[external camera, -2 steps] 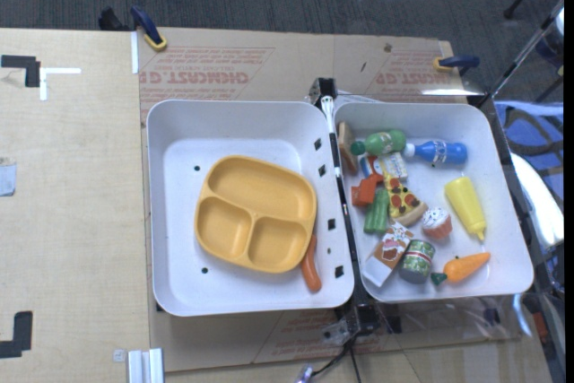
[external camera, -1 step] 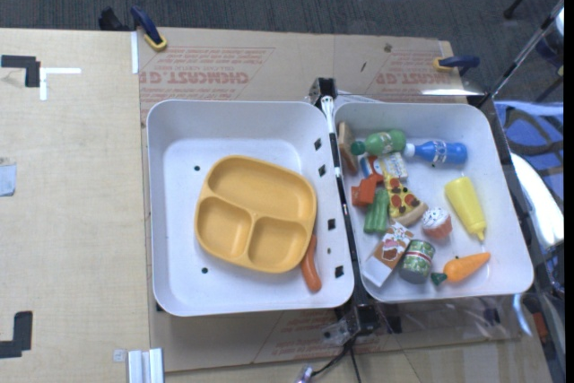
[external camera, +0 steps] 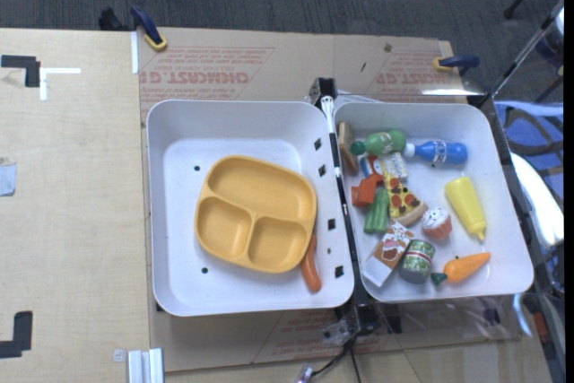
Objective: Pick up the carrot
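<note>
Gripper state beyond telling — carrot (external camera: 466,266) by right bin's (external camera: 499,193) near rim — can (external camera: 417,260) alongside, bare floor behind.

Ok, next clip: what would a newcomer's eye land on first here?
Probably the big yellow divided plate sitting in the left bin, with an orange sausage-like piece against its lower right edge. After that, the jumble of toy food in the right bin: a blue bottle near the top, a yellow bottle at right, and the carrot lying at the bottom right corner.
</note>
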